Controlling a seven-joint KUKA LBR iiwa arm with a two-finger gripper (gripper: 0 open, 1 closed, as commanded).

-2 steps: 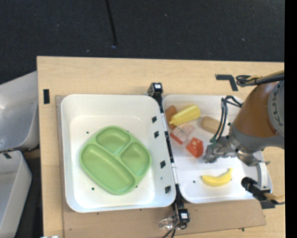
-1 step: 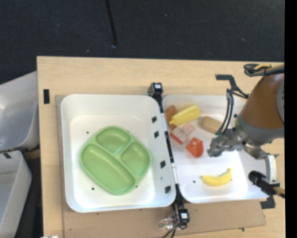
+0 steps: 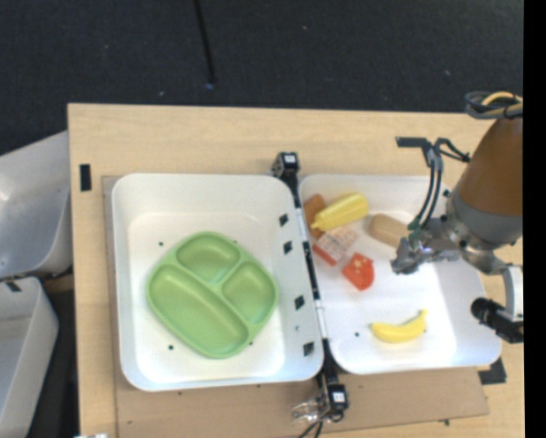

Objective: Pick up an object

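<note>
- Objects for picking lie in the right-hand shallow white plastic bin (image 3: 437,349), all of them left of or below the tool.
- Dark metal two-finger gripper (image 3: 408,255) hangs over the middle of that bin, at the end of the grey arm with its orange band (image 3: 492,176); whether it is spread or closed I cannot tell, since it is small and dark, and nothing shows between its tips.
- Nearest it, just beside on the upper left, is a rounded tan piece like a bread roll (image 3: 385,227), matte and smooth; it may be touching the tool, though the view is too coarse to be sure.
- A little further left sits a glossy red pepper-shaped toy (image 3: 360,271), chunky and blunt.
- Next to that lies a pale pink blocky item (image 3: 333,243) with a mottled surface.
- Above it rests a smooth yellow corn-shaped toy (image 3: 340,212), tilted, with an orange-brown cylindrical piece (image 3: 313,206) at its left end.
- Below the tool, well apart from the cluster, lies a curved yellow plastic banana (image 3: 399,329) on bare bin floor.
- Across the dividing rims, the left white bin (image 3: 127,354) holds a light green three-compartment plate (image 3: 211,293), rounded and matte.
- Both bins sit on a pale wooden bench (image 3: 182,140).
</note>
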